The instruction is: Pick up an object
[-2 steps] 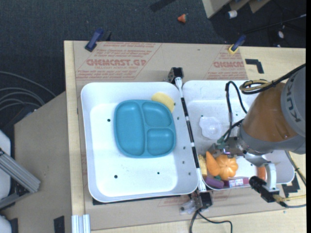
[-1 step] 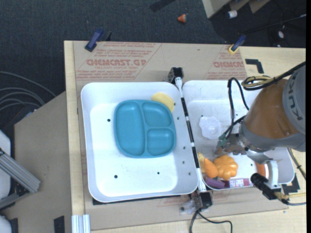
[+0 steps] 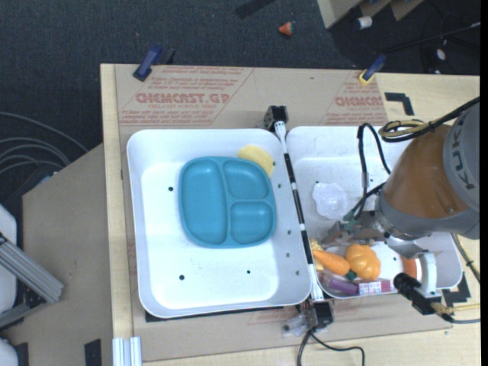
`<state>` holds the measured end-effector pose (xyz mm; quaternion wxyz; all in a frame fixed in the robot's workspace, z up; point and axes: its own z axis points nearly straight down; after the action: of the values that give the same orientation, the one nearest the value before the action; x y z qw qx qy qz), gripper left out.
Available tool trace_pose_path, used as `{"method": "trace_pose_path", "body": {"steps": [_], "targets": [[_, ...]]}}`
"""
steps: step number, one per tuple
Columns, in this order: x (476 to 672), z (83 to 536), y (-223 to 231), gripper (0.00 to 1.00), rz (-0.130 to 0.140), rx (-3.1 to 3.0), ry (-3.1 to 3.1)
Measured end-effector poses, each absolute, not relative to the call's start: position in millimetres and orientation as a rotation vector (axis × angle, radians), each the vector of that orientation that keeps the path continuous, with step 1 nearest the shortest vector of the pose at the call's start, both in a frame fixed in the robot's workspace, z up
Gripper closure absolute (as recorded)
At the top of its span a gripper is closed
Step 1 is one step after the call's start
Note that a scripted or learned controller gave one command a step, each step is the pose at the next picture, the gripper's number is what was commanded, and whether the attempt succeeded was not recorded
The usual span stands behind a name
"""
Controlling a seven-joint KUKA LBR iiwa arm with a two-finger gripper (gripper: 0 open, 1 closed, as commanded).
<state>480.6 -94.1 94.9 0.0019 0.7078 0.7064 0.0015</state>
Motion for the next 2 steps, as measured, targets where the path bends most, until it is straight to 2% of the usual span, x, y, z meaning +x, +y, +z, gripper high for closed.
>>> {"method": "trace_pose_path", "body": {"steps": [1, 2], "targets": [[479.2, 84.8, -93.7, 0.0, -0.001, 2.223, 2.215], [479.3, 94.4, -92.6, 1.0, 0.001, 2.223, 2.216]]}}
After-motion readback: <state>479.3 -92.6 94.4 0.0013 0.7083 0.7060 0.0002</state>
